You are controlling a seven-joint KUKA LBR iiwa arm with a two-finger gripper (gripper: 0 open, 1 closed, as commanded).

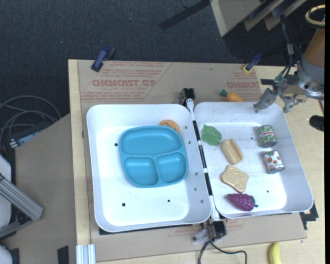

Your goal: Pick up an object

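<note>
Inside: blue tray (153, 163) in left bin (103, 206); toast (235, 178), grapes (241, 201) right.

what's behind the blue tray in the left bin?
An orange-brown round item peeks out at the far edge of the blue tray in the left bin. The tray covers its near part, so I can't identify it.

Bench top (129, 77): pale brown board printed with red lettering, lit evenly, no hard shadows. All positions given relative to it. Floor (77, 26) beyond the far and left edges: dark blue-grey carpet. Coiled grey cables (23, 121) lie on the floor left of the bench. A metal rail (20, 198) slants at the near left. A blue clamp (102, 58) grips the far left corner. A beige cabinet (247, 13) stands beyond the far right corner.
</note>
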